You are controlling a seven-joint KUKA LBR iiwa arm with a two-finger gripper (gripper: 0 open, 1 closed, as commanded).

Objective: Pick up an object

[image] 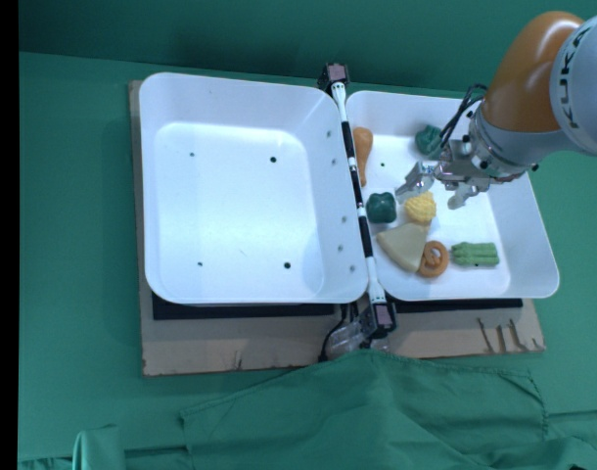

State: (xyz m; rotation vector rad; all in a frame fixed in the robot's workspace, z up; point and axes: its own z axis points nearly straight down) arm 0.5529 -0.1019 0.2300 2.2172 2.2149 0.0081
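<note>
The right bin (pixel 533 262) holds several toy foods: a yellow corn piece (pixel 420 207), a dark green pepper (pixel 381 207), a pale cheese wedge (pixel 401 246), an orange pretzel (pixel 434 259), a light green bundle (pixel 475 254), an orange piece (pixel 362 150) by the divider and a green piece (pixel 429 141) at the back. My gripper (pixel 438 187) hangs over the middle of this bin, just behind and right of the corn. It is open, its fingers (pixel 413 179) spread wide with nothing between them.
The left bin (pixel 181 106) sits beside the right one, split from it by a black-and-white divider rail (pixel 355 189). Both rest on a cardboard sheet (pixel 240 351) on green cloth. The arm (pixel 533 76) comes in from the upper right.
</note>
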